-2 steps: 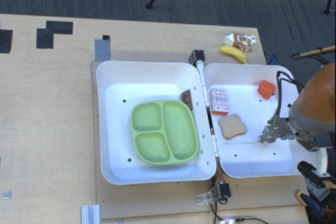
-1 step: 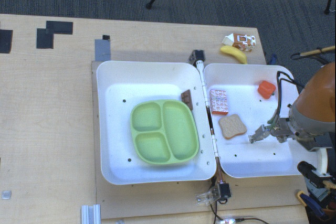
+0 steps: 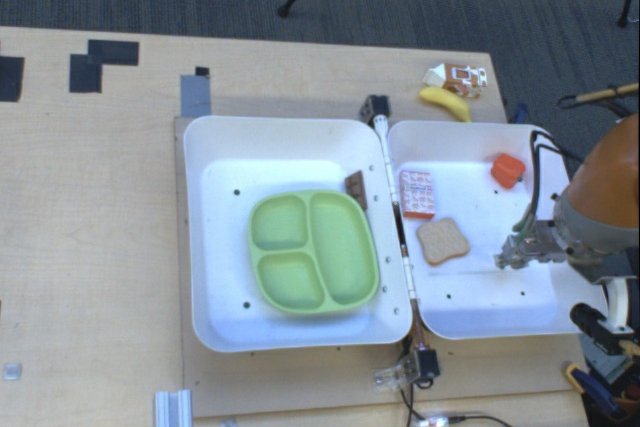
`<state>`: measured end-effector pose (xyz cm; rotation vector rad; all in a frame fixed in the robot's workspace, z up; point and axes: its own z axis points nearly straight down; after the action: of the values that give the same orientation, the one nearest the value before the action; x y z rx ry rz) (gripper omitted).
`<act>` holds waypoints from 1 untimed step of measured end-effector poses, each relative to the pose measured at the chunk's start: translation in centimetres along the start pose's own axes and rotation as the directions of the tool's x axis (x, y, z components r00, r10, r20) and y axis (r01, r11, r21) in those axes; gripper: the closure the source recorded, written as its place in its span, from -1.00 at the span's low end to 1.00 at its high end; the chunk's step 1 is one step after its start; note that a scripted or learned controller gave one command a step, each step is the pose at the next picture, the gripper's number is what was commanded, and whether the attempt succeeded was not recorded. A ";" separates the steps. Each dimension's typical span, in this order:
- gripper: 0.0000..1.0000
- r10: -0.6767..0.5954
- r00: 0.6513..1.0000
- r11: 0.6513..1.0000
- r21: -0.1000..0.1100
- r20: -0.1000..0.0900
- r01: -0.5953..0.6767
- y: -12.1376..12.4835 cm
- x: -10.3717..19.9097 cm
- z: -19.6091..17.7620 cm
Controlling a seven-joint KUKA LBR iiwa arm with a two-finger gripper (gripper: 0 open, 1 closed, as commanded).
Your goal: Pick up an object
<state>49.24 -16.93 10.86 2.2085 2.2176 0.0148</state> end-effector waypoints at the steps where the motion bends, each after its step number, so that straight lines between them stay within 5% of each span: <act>1: -1.00 0.000 1.000 1.000 0.000 0.000 0.000 0.0 0.0 0.0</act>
<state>49.24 -16.93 10.85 2.2079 2.2181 0.0147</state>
